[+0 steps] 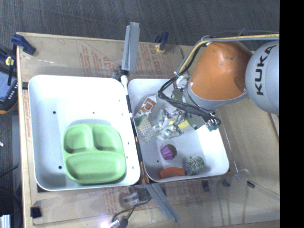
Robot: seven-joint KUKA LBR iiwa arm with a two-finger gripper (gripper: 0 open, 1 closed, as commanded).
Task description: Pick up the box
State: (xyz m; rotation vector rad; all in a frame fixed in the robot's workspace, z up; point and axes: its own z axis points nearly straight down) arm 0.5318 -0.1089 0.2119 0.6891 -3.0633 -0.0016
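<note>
Camera view: pincer [172,119] low in the right bin [223,160], can't tell its state. Box [147,107] just left of it, tilted by the wall. Prob. light, thin card (crushable); grip across short sides.

the worktop [85,56] is a pale wooden board with faint red printed lettering across its surface. it stands on a dark grey carpeted floor [71,8] with a fine ribbed texture, visible along the top of the view. two blue clamps grip the board edge: one at the top-left corner [23,42], one at the top edge near the middle [162,38]. a grey metal bar [130,46] runs from the top edge down toward the gap between the two white bins [42,87]. a second grey bar [161,205] lies at a slant at the bottom edge. a dark device with an orange rim [6,87] sits at the left border. lighting is even and diffuse; a bright glare spot shows at the bottom edge [105,219].
</note>
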